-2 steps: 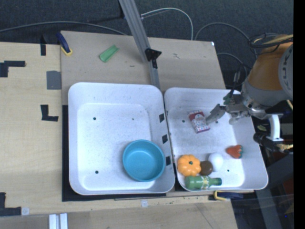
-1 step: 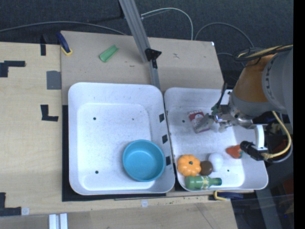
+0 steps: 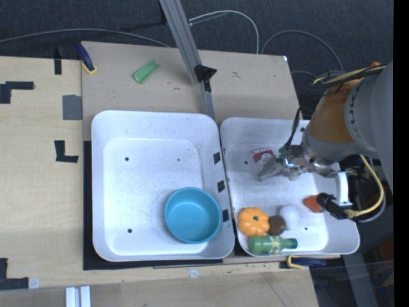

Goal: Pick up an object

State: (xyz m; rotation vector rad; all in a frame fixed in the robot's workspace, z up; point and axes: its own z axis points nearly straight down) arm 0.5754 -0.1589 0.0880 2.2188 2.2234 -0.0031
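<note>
Green bottle [image 3: 271, 244], pumpkin [image 3: 254, 222]: smooth, rounded, light, liable to slip.
Pincer [image 3: 267, 170] spread, unladen, beside red packet [image 3: 262, 154]; grip pumpkin's ribbed flanks.

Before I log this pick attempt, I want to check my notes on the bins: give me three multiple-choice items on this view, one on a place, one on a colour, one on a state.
1. Where does the blue bowl lie?
A. in the left bin
B. in the right bin
C. on the bare bench

2. What colour is the small pumpkin?
A. purple
B. orange
C. white

3. How does the green bottle rest?
A. standing upright
B. hanging from the gripper
C. lying on its side

Answers:
1 A, the bowl sits near the front right corner of the left bin.
2 B, it is orange with a dark stem, in the right bin.
3 C, its length runs along the bin's front wall, far from the gripper.
</note>
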